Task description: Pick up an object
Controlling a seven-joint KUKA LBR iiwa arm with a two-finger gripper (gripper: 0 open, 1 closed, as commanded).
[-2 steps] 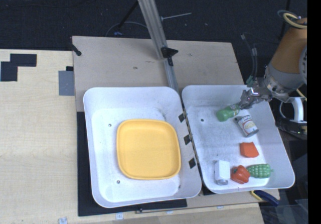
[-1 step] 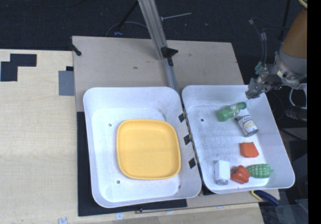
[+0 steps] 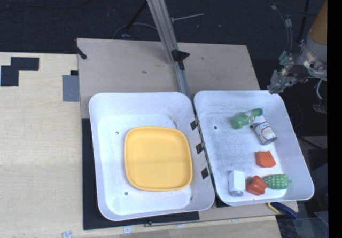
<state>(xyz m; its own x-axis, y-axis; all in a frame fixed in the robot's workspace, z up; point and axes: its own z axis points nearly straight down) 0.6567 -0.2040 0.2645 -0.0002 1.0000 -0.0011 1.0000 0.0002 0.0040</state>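
Underneath, a tan bench board carries two shallow white bins side by side, with dark floor and cables beyond its far edge and a pale wood panel to the left. A slanted aluminium rail runs from the far side down to the seam between the bins. The left bin holds a yellow square plate lying flat near its middle. The right bin has open white floor across its left half; its objects crowd the right side: a green bottle on its side far right, a small can just beside it, an orange block, then at the near edge a white box, a red pepper and a green corn-like piece close together. The gripper hangs just outside the right bin's far right corner, above dark floor; whether it is spread or closed cannot be told.
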